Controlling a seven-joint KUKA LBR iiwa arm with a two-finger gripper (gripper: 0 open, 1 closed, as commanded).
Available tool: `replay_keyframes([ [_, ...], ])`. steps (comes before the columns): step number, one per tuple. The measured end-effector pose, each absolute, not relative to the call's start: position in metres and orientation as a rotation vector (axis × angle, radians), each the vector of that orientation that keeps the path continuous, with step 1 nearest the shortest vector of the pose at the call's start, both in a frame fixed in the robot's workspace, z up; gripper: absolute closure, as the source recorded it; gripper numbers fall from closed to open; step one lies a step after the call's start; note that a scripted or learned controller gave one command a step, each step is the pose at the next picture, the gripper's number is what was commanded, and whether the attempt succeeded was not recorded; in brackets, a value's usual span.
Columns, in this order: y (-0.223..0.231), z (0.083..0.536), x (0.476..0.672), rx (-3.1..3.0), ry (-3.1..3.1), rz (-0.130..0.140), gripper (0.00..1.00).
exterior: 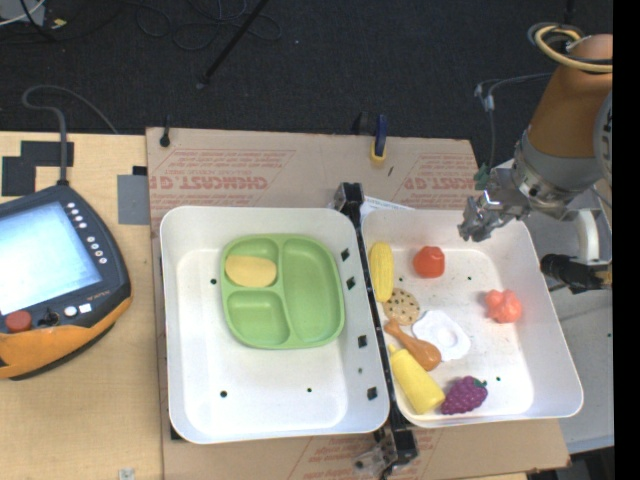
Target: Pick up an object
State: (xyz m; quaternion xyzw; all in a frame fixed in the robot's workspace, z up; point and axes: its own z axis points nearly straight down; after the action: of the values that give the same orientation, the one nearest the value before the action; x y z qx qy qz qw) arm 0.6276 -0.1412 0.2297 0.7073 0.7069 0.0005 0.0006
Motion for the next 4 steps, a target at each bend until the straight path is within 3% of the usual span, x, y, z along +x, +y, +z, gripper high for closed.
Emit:
replay_keyframes([
  [2, -0.068, 0.211, 0.566, 2.224, 2.229, -0.005, 1.00],
  [4, 0.014, 0.230, 0.511, 2.222, 2.231, -0.003, 1.00],
])
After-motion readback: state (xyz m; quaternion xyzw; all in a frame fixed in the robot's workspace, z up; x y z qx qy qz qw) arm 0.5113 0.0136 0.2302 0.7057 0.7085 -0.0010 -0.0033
